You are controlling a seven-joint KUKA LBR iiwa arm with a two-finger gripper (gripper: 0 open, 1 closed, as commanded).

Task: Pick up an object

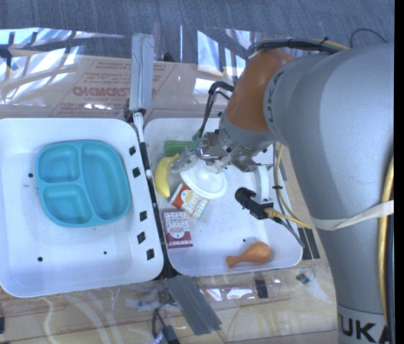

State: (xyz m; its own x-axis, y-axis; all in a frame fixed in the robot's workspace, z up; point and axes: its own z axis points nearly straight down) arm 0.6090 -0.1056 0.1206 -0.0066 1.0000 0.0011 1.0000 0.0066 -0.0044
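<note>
My gripper [203, 153] hangs over the upper left part of the right bin [281, 260], reaching in from the right under the grey arm. Just below it lies a white tub with an orange label [200, 189], tipped on its side; whether the gripper touches it is unclear. A yellow banana [162, 177] lies left of the tub along the bin's left wall. A green object [176, 147] pokes out beside the gripper, partly hidden by it. A small red and white packet [177, 229] rests at the lower left, and a brown toy drumstick [251, 254] near the front edge.
The left bin [8, 264] holds a blue divided plate [84, 182]. A ridge with black clips [145, 213] separates the two bins. The arm's large grey body covers the right bin's right side.
</note>
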